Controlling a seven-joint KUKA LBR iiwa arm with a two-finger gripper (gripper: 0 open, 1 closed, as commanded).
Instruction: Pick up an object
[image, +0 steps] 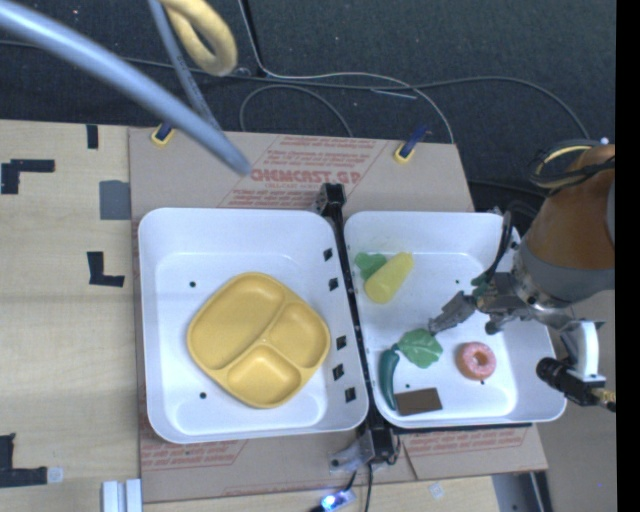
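Using the right bin as the anchor: nearest its front wall there's a brown block lying flat, with a dark green thing curving up just left of it. A bit further back sits a green leafy piece touching the top of that curved one, and a pink donut to its right, apart from the rest. The gripper hangs over the middle of the bin, just behind the donut and the leafy piece, its fingers spread and pinching nothing. Toward the bin's back left corner a yellow corn lies tilted against a green pepper. Left of this bin, the other bin has a yellow tray with three compartments.
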